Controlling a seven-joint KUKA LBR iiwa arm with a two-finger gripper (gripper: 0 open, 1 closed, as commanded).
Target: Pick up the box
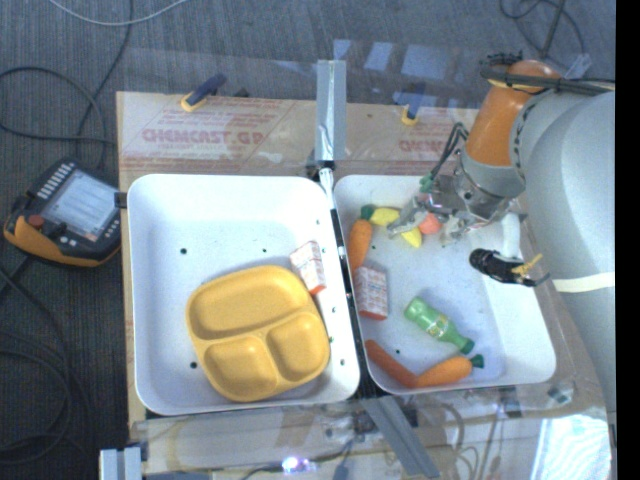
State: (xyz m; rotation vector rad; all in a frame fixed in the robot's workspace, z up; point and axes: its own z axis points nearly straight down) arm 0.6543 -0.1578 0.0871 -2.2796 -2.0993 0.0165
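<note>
Tool (443, 216) is low over the far end of the right bin (520, 353), in a cluster of small bits: yellow piece (410, 234), pink piece (430, 224), green-and-yellow piece (383, 214); can't tell whether it's open or closed, too cluttered there.

Box (372, 291) lies flat in the right bin, tight to the left wall by the divider, long side along that wall; no room on that edge. Carrot (359, 243) lies along the same wall just beyond the box's far end, near or touching, can't tell which. Bare floor on the box's right side, out to the green bottle (437, 325) lying at a slant mid-bin. Darker carrot (390, 364) and third carrot (446, 371) lie along the near wall, tips close together, apart from the box.

Second small box (308, 265) is in the left bin (160, 268), against its right wall, at the rim of the yellow divided tray (258, 333); far half of that bin is bare floor.

Arm covers the right bin's right rim.
</note>
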